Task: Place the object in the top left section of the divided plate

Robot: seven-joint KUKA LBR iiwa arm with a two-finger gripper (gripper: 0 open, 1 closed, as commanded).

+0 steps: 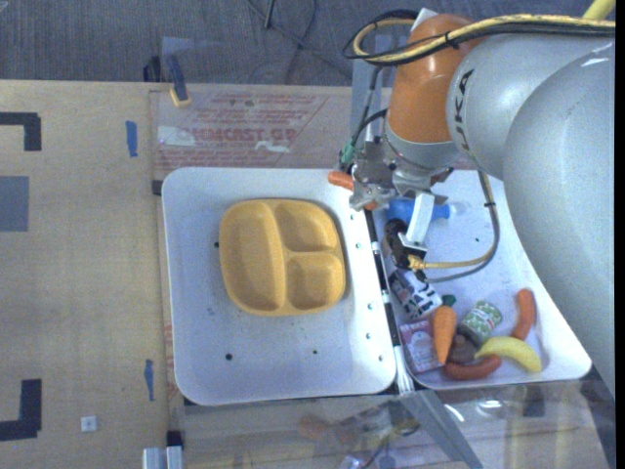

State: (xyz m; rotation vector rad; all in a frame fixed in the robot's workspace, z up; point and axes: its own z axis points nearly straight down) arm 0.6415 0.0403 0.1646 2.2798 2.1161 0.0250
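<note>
Two white bins (195, 360) share the bench: yellow divided plate (283, 257) left, toy food (479, 340) right; jaws' state unclear.

Grey arm (547, 96) from the right, wrist bent downward.

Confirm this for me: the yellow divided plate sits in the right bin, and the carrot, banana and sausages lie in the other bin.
Not quite. The camera view shows the yellow divided plate in the left bin, not the right one. The carrot, banana and sausages do lie in the other bin, the right bin.
</note>
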